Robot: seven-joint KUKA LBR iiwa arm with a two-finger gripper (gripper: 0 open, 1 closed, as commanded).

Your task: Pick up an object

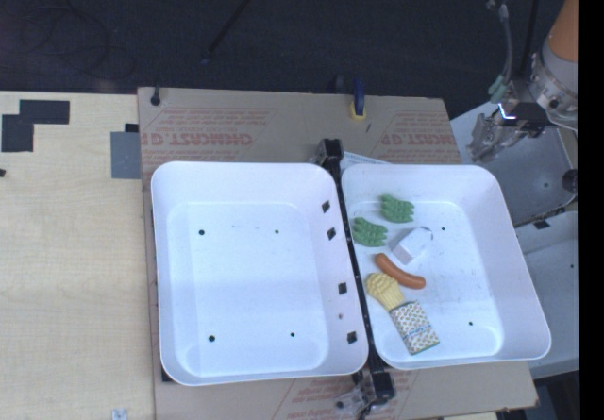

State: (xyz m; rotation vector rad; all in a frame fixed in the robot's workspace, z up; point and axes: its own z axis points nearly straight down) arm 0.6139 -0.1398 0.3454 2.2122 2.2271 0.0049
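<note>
On a cardboard-covered bench (283,126) sit two white bins, with the arm (566,31) raised at the upper right.

Seen from above, the left bin (175,220) and right bin (510,248) stand side by side, their inner rims touching. All the objects lie in the left half of the right bin: two green pieces (396,210) near the top, a white block (411,244) just right of the lower green one, an orange sausage (400,271) below that, a yellow piece (384,290) just under the sausage, and a patterned packet (414,327) lowest, lying tilted. The gripper (495,130) hangs beyond the right bin's upper right corner, well apart from every object; whether its jaws are open or closed cannot be told at this angle. Nothing is seen between them.
</note>
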